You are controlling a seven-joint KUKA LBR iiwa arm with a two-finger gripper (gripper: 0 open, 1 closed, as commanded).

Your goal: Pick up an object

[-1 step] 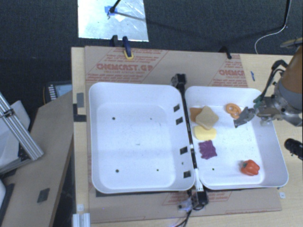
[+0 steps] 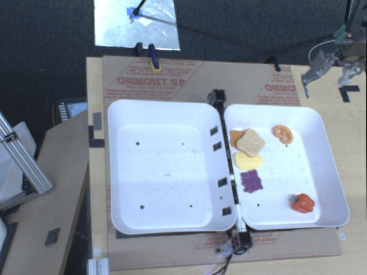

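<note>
On the brown cardboard-covered bench (image 2: pixel 189 76), two shallow white plastic bins lay side by side, the left bin (image 2: pixel 163 165) and the right bin (image 2: pixel 321 153). The right one held a tan bread-like slice (image 2: pixel 250 142), a pale yellow flat piece (image 2: pixel 248 161), a purple flat piece (image 2: pixel 251 181), an orange pretzel-shaped ring (image 2: pixel 282 133) and a red pepper-like toy (image 2: pixel 303 203). The metal two-finger gripper (image 2: pixel 331 67) hung above the bench's far right corner, well apart from the objects; its open or closed state could not be told. A shiny metal sheet (image 2: pixel 136 16) lay on the dark floor beyond.
</note>
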